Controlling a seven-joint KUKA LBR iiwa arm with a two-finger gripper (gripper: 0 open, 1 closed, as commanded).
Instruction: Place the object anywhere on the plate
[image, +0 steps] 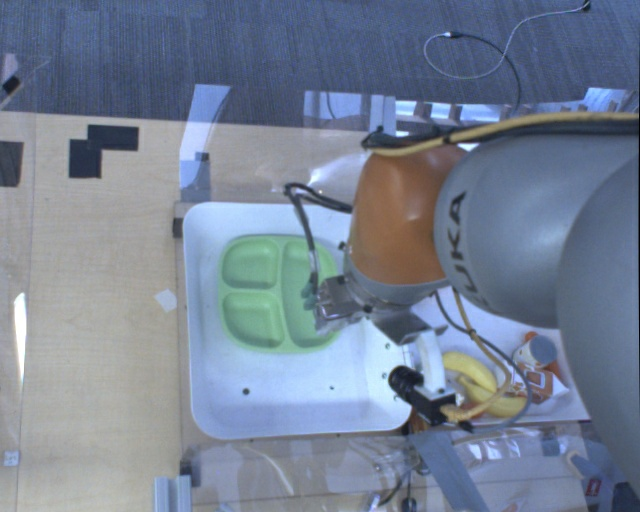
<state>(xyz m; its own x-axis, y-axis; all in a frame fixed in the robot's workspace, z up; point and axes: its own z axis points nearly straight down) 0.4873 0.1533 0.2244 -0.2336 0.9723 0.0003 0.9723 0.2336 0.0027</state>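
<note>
A light green plate (268, 290) with three compartments lies in the left white bin (270, 400), toward its far half. My gripper (322, 300) hangs over the plate's right edge, under the orange band of the arm (400, 220), which hides the right part of the plate. A yellow banana (480, 385) lies in the right bin, just right of the divider and below the arm. I see nothing on the plate's visible compartments.
An orange-and-white packet (535, 372) lies beside the banana in the right bin. A black cable (305, 235) loops from the wrist over the plate. The big grey arm covers most of the right bin. Wooden benchtop (90, 330) stretches to the left.
</note>
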